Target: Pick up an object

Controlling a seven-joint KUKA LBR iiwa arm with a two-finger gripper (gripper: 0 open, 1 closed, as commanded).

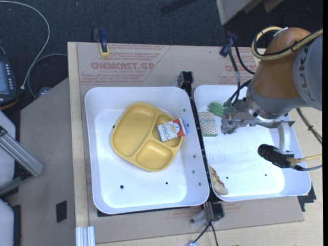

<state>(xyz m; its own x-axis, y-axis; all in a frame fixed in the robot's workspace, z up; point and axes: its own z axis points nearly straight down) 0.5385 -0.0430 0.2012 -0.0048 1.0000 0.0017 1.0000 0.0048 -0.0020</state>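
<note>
a banana (218, 181) lies in the right bin (246, 188); above it the tool (229, 121) hovers, its grip state unclear.

Small carton (170, 130), blue-white with red end: lying flat on yellow divided plate (137, 140), well left of claw (228, 124). Green item (216, 108) just upper-left of claw. Patterned packet (207, 123) immediately left. Banana-like piece (217, 180) below.

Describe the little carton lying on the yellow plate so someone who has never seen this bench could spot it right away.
Look in the left white bin, where a yellow divided plastic plate lies. On the plate's right edge, nearest the divider between the bins, rests a small blue, white and red carton. It is the one printed, multicoloured thing on the plain yellow plate.
</note>
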